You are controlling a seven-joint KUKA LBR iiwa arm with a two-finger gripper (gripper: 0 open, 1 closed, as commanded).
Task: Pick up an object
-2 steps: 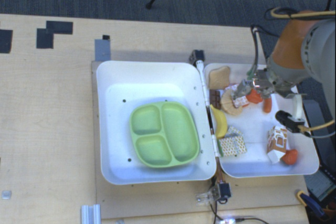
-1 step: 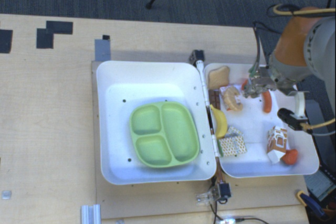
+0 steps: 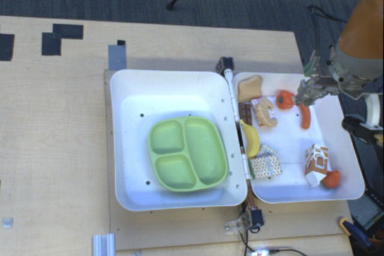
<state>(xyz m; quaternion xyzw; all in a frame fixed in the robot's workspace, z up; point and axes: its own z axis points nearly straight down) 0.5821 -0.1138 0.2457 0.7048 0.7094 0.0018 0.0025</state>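
No legible text (carton (image 3: 316,163) print blurred).

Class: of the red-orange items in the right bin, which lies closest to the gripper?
The round tomato, just left of the gripper; the long carrot-like piece lies slightly lower.

We see a pale green tray (image 3: 188,153) in a white bin (image 3: 129,129), a yellow banana (image 3: 251,138), a red tomato (image 3: 285,99), a white-and-orange patterned carton (image 3: 316,163), and a light wood desk (image 3: 54,147).
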